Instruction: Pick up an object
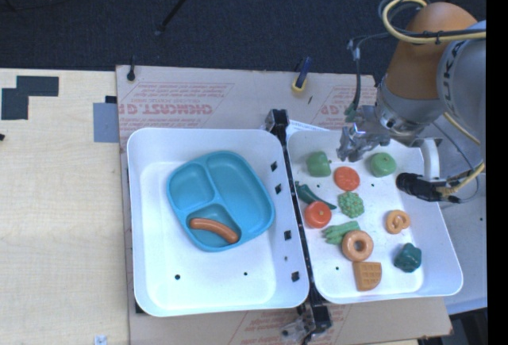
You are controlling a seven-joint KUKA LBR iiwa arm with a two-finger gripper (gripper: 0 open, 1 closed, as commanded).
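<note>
The grey arm (pixel 444 74) with its orange band reached in from the right, and its hand (pixel 355 143) hung over the far edge of the right bin (pixel 444 272), above the toys there; whether it was released or clenched could not be told from this slanted view, and nothing could be seen caught in it. Just near of the hand lay a green pepper-like piece (pixel 319 164) to the left, a red tomato-like piece (pixel 346 178) in the middle and a green round fruit (pixel 382 164) to the right, all apart from one another. Nearer still sat a pale green broccoli floret (pixel 350 204), a second red fruit with a green top (pixel 317 214), a small glazed ring (pixel 397 221) towards the right wall, a larger doughnut (pixel 357 244), an orange waffle-like square (pixel 367 275) and a dark green lump (pixel 408 258). The left bin (pixel 159 272) held a blue divided plate (pixel 221 197), tilted a little across the bin floor, with an orange sausage (pixel 213 229) lying in its near compartment. Both bins rested side by side on a cardboard sheet (pixel 198 101) laid over the light wooden surface (pixel 55 240).
</note>
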